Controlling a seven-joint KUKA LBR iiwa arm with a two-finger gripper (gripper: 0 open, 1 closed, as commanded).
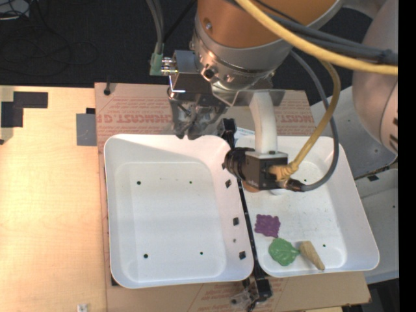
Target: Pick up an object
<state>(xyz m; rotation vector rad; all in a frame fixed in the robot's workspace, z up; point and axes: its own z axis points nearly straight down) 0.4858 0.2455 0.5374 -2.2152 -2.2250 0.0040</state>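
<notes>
Nearest me, well below the gripper (192, 130), whose jaw state I cannot tell, lie a soft-looking green lump (283, 251), a purple piece (267, 225) and a stiff tan wedge (311, 254), all seemingly light and best pinched across their middles.

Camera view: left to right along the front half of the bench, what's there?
Left white bin → purple piece → green piece → tan wedge; all three pieces lie in the right white bin.
</notes>
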